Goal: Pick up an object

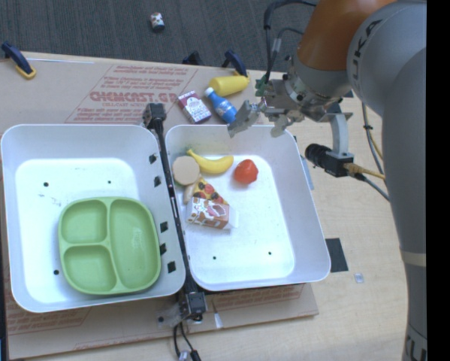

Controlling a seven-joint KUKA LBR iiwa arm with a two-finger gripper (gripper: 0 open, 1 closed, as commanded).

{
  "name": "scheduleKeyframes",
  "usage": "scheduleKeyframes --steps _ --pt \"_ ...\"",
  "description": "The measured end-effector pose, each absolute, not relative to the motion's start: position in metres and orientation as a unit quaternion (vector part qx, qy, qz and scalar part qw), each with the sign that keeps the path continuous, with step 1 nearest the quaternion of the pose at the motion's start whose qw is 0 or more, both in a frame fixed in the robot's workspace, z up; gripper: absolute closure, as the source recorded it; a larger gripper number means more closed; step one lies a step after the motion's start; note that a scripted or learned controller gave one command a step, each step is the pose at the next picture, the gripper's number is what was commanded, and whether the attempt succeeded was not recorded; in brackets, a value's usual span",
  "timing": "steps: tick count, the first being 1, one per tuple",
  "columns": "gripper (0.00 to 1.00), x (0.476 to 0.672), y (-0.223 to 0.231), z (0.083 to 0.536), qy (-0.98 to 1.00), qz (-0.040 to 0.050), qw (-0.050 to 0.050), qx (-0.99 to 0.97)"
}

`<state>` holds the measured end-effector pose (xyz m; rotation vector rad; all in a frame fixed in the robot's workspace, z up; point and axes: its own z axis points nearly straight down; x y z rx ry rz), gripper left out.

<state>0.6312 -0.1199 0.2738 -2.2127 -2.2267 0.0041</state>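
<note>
Four things lie in the right bin (303,224), all crowded toward its far left corner: a yellow banana (212,162), curved and lying flat; a red tomato (245,171) just right of it, near but apart; a tan disc (185,170) against the bin's left wall, touching the banana's left end; and a small printed carton (209,212), red and white, lying on its side just nearer than the disc. The near half and the right side of this bin are bare white floor, so there is open room toward those edges.

The left bin (29,156) carries a green divided plate (108,244) in its near right corner; its far half is bare.

Beyond the bins, on the cardboard, lie a yellow bottle (229,84), a blue bottle (221,105) and a small dark packet (195,106), close together near the right bin's far edge.

The gripper (261,121) hangs over the far rim of the right bin, right of the blue bottle, its fingers spread apart with nothing between them. It is well apart from the banana and tomato.
</note>
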Motion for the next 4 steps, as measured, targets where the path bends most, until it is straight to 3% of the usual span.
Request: scheduleKeyframes --steps 1,2,3,4 --pt "0.00 0.639 -0.102 0.110 -0.710 0.0025 0.002 -0.704" --pt "1.00 0.640 -0.102 0.122 -0.711 0.0024 0.001 -0.703" --pt "1.00 0.556 -0.088 0.192 -0.709 0.0015 0.001 -0.705" --pt "1.00 0.545 -0.011 0.191 -0.710 0.0017 0.002 -0.704"
